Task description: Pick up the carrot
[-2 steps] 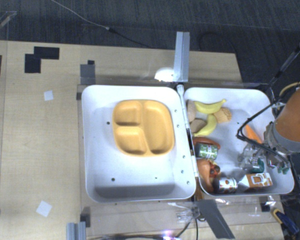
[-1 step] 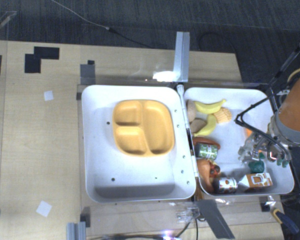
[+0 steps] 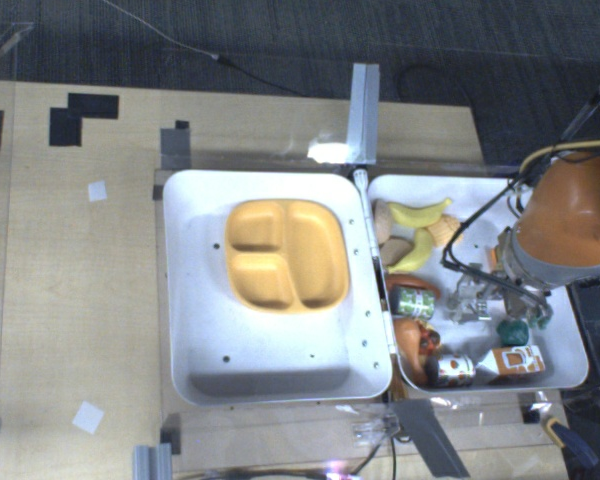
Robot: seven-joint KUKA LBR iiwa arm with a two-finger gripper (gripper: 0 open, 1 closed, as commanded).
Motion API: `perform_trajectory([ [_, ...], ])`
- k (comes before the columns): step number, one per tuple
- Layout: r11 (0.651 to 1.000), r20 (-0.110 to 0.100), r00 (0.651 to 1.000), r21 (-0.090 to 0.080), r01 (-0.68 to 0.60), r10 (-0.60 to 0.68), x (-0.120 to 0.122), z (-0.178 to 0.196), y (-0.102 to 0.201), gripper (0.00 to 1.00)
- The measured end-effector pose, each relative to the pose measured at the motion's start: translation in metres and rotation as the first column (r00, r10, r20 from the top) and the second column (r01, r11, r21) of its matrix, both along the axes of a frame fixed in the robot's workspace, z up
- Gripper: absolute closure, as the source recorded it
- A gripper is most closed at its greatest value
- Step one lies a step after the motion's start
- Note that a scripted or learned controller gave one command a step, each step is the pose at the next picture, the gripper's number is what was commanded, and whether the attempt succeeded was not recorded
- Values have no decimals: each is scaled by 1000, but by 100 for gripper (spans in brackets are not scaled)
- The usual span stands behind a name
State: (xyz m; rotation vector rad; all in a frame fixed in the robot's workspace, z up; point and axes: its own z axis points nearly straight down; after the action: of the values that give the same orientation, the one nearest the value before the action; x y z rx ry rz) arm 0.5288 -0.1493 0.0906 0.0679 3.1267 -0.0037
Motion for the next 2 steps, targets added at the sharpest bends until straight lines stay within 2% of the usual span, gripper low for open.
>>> perform_trajectory([
  [1, 976, 4, 976, 1, 217, -217, -19, 0, -58, 100],
  [2, 976, 6, 976, 1, 216, -216, -19, 0, -57, 0],
])
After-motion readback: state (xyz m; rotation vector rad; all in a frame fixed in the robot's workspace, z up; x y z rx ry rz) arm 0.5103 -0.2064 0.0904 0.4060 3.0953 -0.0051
